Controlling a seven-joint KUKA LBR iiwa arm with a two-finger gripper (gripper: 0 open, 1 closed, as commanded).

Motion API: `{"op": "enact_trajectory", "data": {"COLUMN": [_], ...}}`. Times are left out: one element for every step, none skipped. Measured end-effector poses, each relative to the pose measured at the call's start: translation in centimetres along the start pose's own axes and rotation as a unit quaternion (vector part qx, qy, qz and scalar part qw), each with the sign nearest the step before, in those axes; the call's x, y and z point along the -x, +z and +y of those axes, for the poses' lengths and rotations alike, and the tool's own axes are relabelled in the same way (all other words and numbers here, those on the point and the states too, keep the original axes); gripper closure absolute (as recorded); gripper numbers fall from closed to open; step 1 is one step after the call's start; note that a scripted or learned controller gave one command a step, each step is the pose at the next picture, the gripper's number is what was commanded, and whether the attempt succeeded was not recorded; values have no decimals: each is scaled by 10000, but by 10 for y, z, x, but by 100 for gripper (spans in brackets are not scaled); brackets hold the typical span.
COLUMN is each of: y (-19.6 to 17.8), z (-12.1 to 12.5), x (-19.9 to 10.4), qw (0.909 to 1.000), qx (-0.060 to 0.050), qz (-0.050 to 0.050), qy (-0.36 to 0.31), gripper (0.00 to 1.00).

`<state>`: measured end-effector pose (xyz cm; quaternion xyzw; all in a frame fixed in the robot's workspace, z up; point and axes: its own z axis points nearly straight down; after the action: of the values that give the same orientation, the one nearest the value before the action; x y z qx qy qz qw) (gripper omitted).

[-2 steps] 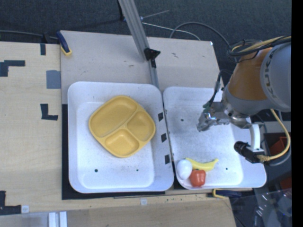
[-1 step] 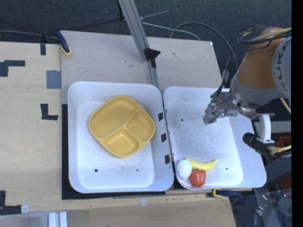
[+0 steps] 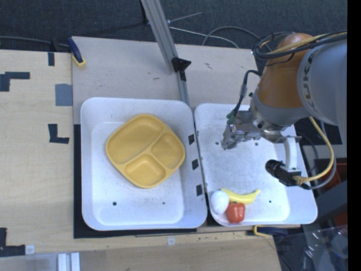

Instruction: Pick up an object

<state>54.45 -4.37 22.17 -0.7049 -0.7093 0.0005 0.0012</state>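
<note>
Camera view has the gripper (image 3: pixel 228 141) hovering over the right bin (image 3: pixel 210 151), finger state impossible to tell, nothing visibly held, so it's the approach step: next, travel to the near-edge cluster of banana (image 3: pixel 243 196), white egg (image 3: pixel 219 201) and red pepper (image 3: pixel 236 212).

Well behind the claw (image 3: pixel 228 141), past the bench's back edge, dark grey carpet (image 3: pixel 67 7) covers the floor, with thin cables (image 3: pixel 225 35) looping across it. A slanted aluminium strut (image 3: pixel 161 27) rises behind the claw, toward the view's left. Farther left of the claw spreads the pale wooden bench (image 3: pixel 34 168), marked with dark tape pieces (image 3: pixel 56 133) and a grey patch (image 3: pixel 64 94).
</note>
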Motion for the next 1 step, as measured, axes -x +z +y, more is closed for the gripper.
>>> {"op": "enact_trajectory", "data": {"y": [7], "z": [-3], "x": [-48], "qw": [10000], "qx": [-3], "qz": [1], "qy": [0], "gripper": [100]}}
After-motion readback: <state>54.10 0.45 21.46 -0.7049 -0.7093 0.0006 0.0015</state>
